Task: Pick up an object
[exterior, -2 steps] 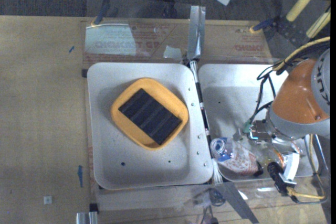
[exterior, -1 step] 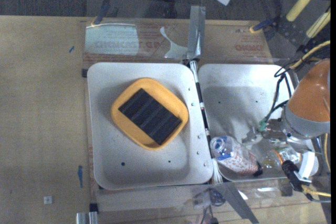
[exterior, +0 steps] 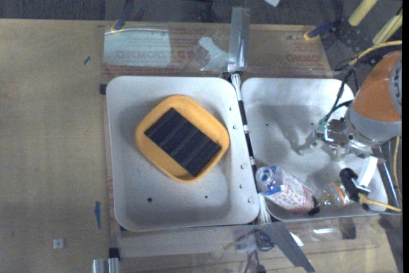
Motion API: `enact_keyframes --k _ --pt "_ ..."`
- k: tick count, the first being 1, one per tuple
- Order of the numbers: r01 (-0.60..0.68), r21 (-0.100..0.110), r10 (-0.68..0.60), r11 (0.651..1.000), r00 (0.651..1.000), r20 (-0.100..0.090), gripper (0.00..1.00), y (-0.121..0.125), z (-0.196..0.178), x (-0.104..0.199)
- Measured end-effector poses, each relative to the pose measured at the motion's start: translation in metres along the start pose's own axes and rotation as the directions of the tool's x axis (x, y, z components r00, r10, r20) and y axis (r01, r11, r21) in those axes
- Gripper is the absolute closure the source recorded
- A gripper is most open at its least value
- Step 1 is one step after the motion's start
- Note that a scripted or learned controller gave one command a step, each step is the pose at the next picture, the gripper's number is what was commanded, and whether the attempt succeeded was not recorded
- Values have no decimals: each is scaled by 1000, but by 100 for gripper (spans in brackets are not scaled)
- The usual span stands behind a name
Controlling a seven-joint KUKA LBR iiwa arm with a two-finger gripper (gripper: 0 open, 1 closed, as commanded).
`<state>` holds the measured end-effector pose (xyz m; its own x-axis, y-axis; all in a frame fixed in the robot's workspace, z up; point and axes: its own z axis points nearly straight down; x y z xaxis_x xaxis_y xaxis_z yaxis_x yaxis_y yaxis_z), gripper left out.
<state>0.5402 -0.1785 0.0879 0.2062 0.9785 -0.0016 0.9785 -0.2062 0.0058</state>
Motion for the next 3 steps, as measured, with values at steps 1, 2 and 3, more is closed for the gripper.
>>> enact_keyframes --k 1,2,3 --pt "229 0 -229 973 973 1 0 74 1 23" --pt "208 2 -208 978 978 -3 0 95 -37 -24" --pt "44 4 -44 999 999 0 0 46 -149 -20"
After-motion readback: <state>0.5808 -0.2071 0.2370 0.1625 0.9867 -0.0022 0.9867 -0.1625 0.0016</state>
